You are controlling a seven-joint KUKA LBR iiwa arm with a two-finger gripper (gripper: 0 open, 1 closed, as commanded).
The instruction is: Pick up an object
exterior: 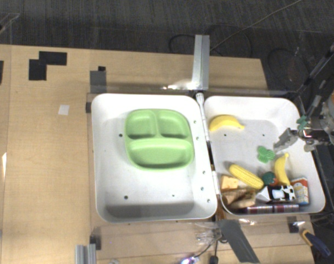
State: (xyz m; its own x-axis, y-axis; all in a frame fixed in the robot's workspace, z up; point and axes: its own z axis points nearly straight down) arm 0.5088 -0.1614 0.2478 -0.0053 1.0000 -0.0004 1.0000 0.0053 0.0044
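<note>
Dark carpet runs behind a pale wooden bench, where you have two shallow white bins side by side. Your left bin (109, 202) carries a green divided tray (157, 138) and nothing you would pick. Your right bin (255, 104) holds the candidates: a yellow banana (226, 123) near its upper left, a small green piece (265, 154) toward the middle, a slim second banana (281, 169) standing nearly upright in the frame, and a corn cob (246, 176) lying aslant above a heap of small items along the near wall.

Your gripper (285, 138) reaches in from the right edge, over the upper right part of that bin — whether its fingers are parted or closed cannot be told from this slant, and nothing shows between them.

What matters for you next is direction: the green piece and the slim banana lie just below and to the left of the tool tip, closest by far. The slim banana's long axis runs up-and-down in the view, so you would likely want the fingers closing across it — side to side.
</note>
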